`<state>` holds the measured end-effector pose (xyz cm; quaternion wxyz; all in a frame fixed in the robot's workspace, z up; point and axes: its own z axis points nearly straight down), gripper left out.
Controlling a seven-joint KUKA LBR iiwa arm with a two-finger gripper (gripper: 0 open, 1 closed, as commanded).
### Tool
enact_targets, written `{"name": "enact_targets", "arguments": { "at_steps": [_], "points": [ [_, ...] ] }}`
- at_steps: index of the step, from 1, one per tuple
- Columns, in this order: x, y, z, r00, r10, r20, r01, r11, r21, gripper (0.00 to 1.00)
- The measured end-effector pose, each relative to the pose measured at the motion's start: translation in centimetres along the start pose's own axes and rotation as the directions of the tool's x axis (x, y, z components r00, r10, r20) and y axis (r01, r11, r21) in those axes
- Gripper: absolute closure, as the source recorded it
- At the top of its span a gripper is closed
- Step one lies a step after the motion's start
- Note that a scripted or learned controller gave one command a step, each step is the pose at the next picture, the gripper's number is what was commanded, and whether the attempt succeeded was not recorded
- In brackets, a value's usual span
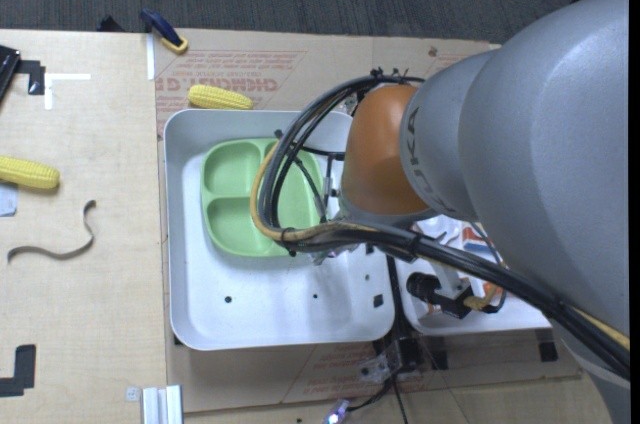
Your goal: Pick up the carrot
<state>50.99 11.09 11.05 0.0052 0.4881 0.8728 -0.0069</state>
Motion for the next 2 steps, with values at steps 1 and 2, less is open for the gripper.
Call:
{"name": "enact_targets", "arguments": {
  "at_steps": [1,2],
  "points": [
    [-3.23,7.27,2.36,0.896,-0.444,-0.015,0.444,0.896,0.002,1.00],
    [-3.07,7.37,2.32,0.895,-0.446,-0.015,0.446,0.895,0.000,0.00]
  ]
}}
